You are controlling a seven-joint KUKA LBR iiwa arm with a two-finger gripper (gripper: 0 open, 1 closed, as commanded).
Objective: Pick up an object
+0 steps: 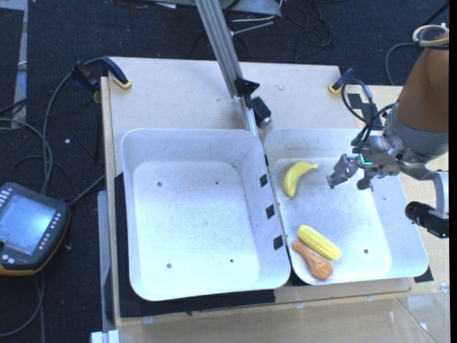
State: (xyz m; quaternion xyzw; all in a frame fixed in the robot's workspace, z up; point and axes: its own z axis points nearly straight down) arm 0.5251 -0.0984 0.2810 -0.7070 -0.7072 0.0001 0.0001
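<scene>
Gripper (pixel 343 171) is hanging over the right bin (pixel 400 252), up in its upper-right part, and honestly I can't tell from this angle whether it's spread or closed, it's just a dark cluster of metal under the wrist. Nothing looks caught in it as far as I can make out. Closest thing to it is the banana (pixel 296 176), sitting just to the camera's left of the tool at roughly the same height in the picture, near the divider between the 2 bins. Its long axis runs on a diagonal, stem end up toward the right and the fat end down to the left, with a bit of a curve. So if the banana is the target, my guess is the move is a short sideways shift toward the divider plus a drop, with the wrist turned so the grip goes across that diagonal rather than along it. The other 2 candidates, a corn cob (pixel 319 242) and an orange thing (pixel 314 261) touching it, lie further off toward the bin's near edge, both angled the opposite way. Left bin (pixel 193 206) has no objects I can see.
</scene>
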